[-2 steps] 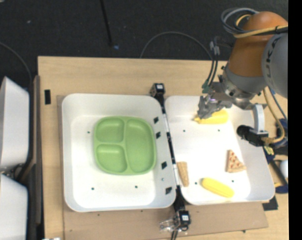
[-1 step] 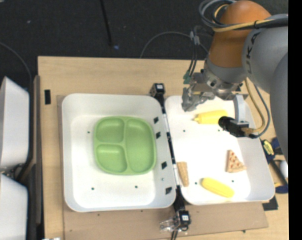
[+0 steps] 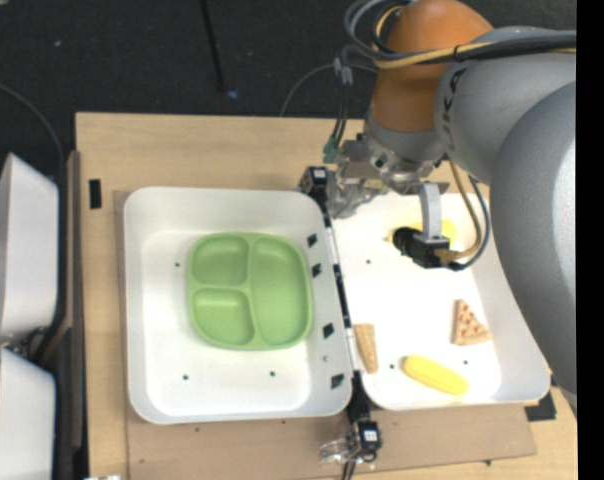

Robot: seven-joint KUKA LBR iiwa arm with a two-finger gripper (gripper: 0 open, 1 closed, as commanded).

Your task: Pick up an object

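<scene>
- Pincer (image 3: 354, 186) on the grey robot arm with the orange band (image 3: 422, 38) hangs over the far left corner of the shallow white plastic bin on the right (image 3: 402, 298), as the camera sees it.
- How far open the pincer is, I cannot tell. I also cannot tell if it has hold of anything.
- One small tan stick like a wafer (image 3: 366, 348) lies in that bin. It is right up against the bin's left wall, near the front.
- One long yellow toy like a banana (image 3: 434, 375) lies in the bin close to the middle of its front wall.
- One orange toy pizza slice shaped like a triangle (image 3: 470, 323) lies near the bin's right wall, a bit farther back.
- All three toys are in the front half of the bin, well apart from the far corner where the pincer hangs.
- Another shallow white bin (image 3: 142, 368) sits just beside the right bin's left wall.
- One light green plastic plate with three parts (image 3: 250, 290) lies flat in the middle of that other bin.
</scene>
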